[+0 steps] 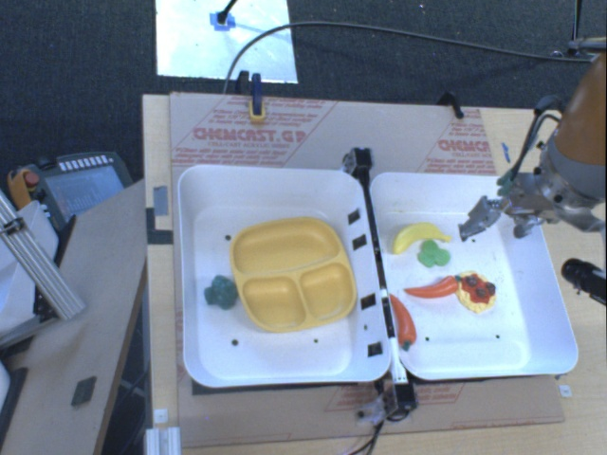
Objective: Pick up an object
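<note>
Camera view gave me both white bins side by side on the bench, looked down on at a slant. On my screen the arm (580, 131) came in from the right, its orange band showing above the grey wrist, and the gripper (500, 218) hung over the upper right part of the right bin (541, 349). Its two fingers stood apart, one dark tip (477, 221) reaching toward the bin's middle, and I saw nothing between them.

Below and to the left of the gripper lay the small items. A yellow banana (420, 236) rested near the top of the right bin, with a green leafy piece (434, 253) touching its lower edge. Further down I saw a red chili pepper (432, 288) lying almost level, its tip just beside a small pizza slice (476, 292) with red topping. A second red-orange pepper (403, 318) lay against the divider between the bins. None of these touched the gripper; the banana was the nearest to the finger, but apart from it.

In the left bin (204, 254) sat a yellow compartment plate (289, 273), slightly turned, with a dark green broccoli piece (221, 293) just beside its left edge. A pendant with a screen (83, 186) lay off to the left of the bench.
</note>
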Available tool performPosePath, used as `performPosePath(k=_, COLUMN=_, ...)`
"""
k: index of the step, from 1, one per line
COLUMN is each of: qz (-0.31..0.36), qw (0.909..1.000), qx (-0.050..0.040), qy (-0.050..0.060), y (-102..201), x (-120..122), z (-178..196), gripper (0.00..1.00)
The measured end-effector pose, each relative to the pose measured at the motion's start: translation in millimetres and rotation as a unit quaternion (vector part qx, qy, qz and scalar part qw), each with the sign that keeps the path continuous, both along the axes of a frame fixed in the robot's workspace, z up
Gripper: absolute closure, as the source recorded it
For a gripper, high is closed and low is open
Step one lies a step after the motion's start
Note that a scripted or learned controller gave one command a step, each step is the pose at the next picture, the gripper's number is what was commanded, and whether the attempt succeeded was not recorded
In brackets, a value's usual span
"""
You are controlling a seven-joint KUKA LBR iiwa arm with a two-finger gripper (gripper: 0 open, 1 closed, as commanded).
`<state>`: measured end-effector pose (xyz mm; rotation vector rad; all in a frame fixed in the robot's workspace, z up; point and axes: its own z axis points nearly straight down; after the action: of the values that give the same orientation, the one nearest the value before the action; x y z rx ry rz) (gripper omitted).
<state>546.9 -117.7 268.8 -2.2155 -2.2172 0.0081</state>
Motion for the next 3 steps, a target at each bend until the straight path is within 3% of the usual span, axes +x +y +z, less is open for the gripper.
performPosePath(k=1, qz=0.001, qw=1.0000, qx=-0.0008, qy=-0.005, y=0.2, x=1.9, z=5.1, gripper=0.00)
performPosePath(k=3, qz=0.000, qw=1.0000, qx=-0.0001, qy=-0.002, y=5.1, x=-6.7, z=-102.3, gripper=0.00)
